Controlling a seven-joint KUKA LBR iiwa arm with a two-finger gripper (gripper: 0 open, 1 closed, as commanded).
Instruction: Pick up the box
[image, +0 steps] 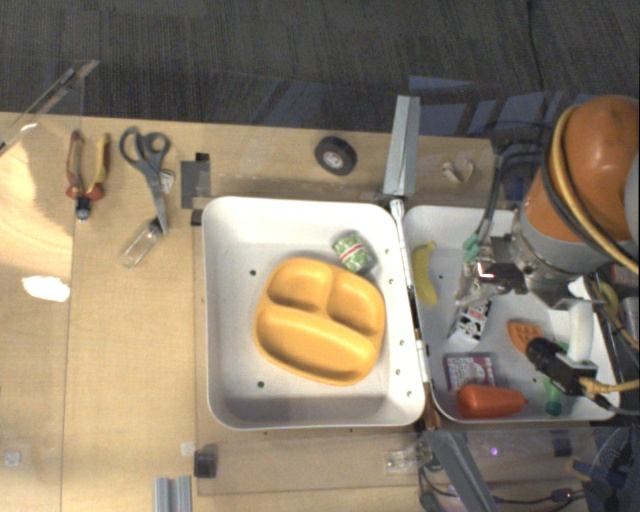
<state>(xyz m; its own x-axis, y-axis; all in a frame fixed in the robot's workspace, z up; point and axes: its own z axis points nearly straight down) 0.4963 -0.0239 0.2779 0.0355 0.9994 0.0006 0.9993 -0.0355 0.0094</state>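
Observation:
A small white box with dark print (473, 319) lies tilted in the right bin (440, 222), left of its middle. A flat maroon box (468, 370) lies just in front of it, near the bin's front left. My gripper (482, 284) hangs right above the small white box, at its top edge. Whether it touches the box is unclear. The grey and orange arm (590, 170) covers the right bin's far right part.
The right bin also holds a yellow banana (425, 272) on its left, a red-orange carrot-shaped piece (491, 401) in front, an orange piece (523, 334) and a small green item (554, 405). The left bin (235, 300) holds a big yellow loaf-shaped object (320, 318) and a green can (353, 251).

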